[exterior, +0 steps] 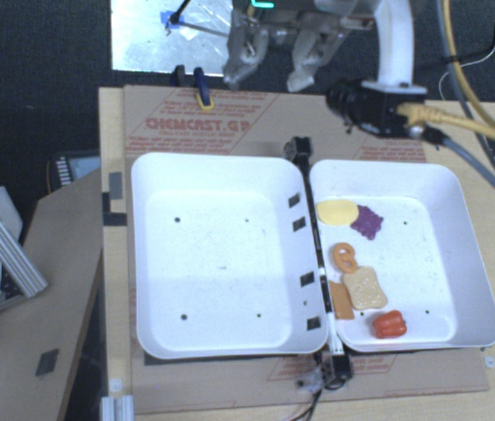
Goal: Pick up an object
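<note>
The hand (269,68) hangs open and empty well above the right bin (458,226); items crowded at its left wall could foil a clean grasp

The scene is seen from a single fixed camera mounted above the bench (111,235), looking down at a slant rather than straight overhead. Both white bins are taken in whole: the left bin (142,261) sits near the middle of the frame and the right bin (467,253) toward the right side. The far edge of the bench is placed high in the frame, with dark floor beyond it. The gripper (269,67) is caught near the top edge, and the arm (397,33) is cut off by that edge. The distance is moderate, so small items are shown coarsely.
</note>
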You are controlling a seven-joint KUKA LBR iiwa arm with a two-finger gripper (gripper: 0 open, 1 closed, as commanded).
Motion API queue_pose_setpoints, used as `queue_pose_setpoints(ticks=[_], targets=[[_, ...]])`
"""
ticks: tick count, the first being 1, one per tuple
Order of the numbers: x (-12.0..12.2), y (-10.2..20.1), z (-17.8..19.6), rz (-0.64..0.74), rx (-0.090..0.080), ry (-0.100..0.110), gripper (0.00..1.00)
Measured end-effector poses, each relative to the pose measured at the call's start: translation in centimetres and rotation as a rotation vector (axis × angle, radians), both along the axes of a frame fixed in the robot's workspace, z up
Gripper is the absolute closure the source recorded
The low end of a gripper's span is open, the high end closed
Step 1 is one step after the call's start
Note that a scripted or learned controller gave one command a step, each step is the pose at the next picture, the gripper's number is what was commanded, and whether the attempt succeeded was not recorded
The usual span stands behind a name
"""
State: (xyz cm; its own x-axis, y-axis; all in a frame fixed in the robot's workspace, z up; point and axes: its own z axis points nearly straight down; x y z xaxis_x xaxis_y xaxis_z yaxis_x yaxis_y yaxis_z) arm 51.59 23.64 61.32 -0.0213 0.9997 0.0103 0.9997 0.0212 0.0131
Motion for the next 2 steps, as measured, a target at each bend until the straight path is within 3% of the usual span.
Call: queue_pose_setpoints(ticks=[1, 2], targets=[[-0.01, 0.04, 1.16, 0.002, 0.002, -0.003, 1.0], [-0.01, 0.04, 1.12, 0.003, 0.001, -0.002, 0.0]])
